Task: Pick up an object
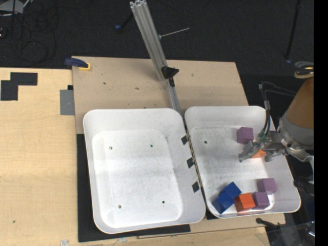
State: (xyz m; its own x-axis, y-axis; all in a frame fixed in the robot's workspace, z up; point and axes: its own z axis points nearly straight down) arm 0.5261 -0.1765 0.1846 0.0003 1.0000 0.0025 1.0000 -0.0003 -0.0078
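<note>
A dark floor with loose cables lay behind the pale bench (205,81), which bore two white bins. The claw (254,151) hung low over the right bin (215,122), its fingers spread apart around a small orange block (259,153), seemingly set to close on it, though no grip was evident. Just above the claw sat a purple cube (245,134). Below it, against the near wall, clustered a blue block (226,197), an orange cube (245,201) and two purple cubes (265,189). Far to its left, the left bin (102,122) lay.

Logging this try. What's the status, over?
Gripper low in right bin, over an orange block. Purple block just beside it. Grasp unconfirmed.
</note>
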